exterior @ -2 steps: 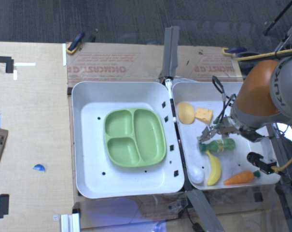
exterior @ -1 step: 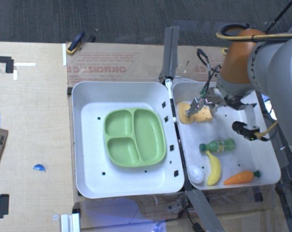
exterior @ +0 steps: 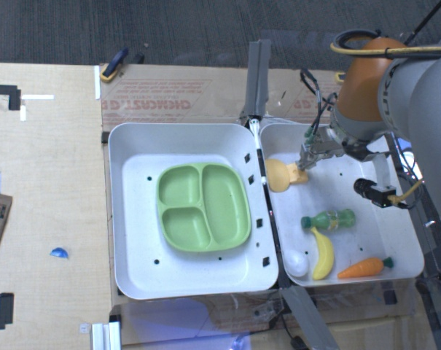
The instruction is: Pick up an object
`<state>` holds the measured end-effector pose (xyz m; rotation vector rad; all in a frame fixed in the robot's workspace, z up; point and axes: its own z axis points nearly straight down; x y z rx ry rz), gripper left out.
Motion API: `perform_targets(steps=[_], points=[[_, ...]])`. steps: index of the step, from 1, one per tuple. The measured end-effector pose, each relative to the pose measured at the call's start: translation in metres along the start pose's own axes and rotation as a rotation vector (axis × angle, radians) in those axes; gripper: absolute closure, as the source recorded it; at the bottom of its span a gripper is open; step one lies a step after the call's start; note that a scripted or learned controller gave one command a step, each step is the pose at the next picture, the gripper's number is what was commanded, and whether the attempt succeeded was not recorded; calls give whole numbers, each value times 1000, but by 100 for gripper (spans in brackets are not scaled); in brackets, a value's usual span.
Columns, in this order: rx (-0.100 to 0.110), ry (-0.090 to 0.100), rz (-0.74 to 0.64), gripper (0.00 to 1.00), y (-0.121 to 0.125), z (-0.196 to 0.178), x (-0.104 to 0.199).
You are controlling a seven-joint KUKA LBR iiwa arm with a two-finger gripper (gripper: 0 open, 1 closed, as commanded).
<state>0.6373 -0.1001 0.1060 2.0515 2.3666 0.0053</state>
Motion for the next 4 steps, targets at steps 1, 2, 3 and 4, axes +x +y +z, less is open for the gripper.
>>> perform_targets(steps=[1, 2, 3, 4], points=[[3, 1, 0, 0, -1, 2, 0], [10, 5, -100, 0, -67, 14, 8], [11, 6, -100, 0, -157, 14, 2], [5, 4, -95, 100, -155, 3, 0]])
